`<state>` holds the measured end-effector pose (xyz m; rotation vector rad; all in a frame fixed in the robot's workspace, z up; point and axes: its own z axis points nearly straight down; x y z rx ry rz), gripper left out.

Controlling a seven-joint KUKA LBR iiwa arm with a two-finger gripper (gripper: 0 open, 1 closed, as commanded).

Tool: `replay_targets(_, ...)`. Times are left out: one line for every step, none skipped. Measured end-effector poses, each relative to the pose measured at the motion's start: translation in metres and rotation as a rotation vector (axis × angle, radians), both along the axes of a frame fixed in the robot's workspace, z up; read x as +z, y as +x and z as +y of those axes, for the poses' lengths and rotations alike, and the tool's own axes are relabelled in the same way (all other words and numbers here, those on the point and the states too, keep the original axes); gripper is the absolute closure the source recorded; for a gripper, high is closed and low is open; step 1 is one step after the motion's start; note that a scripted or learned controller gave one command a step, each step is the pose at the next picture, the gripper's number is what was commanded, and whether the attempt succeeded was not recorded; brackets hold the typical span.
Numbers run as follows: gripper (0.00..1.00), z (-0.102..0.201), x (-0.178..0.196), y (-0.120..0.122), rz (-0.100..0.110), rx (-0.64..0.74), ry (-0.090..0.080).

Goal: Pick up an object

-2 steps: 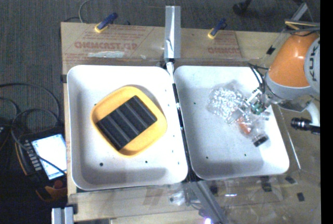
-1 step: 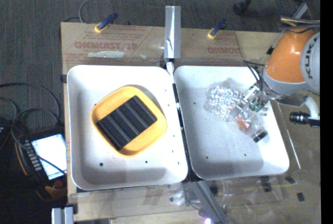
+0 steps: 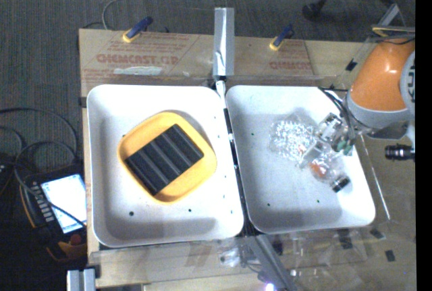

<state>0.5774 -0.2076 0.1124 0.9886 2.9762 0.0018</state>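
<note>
In the left bin (image 3: pixel 101 168) a yellow tray with a black ribbed insert (image 3: pixel 167 156) lies at centre frame-left, a clear crinkly packet (image 3: pixel 291 138) sits in the right bin (image 3: pixel 270 212), and the gripper (image 3: pixel 329 148) hovers just right of it, low over the bin.

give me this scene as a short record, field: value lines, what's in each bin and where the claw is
left bin: yellow tray with black ribbed top, lying near the middle, turned at a slant
right bin: clear crinkled wrapper, right of centre
arm: comes in from the right, over the right bin's right edge
claw: low in the right bin, beside the wrapper
grasp: cannot tell
</note>
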Motion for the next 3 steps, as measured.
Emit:
replay_targets(0.0,0.002,-0.009,0.037,-0.012,0.078,-0.007)
replay_targets(0.0,0.002,-0.009,0.037,-0.013,0.079,-0.007)
replay_targets(0.0,0.006,-0.013,0.057,0.041,0.094,-0.007)
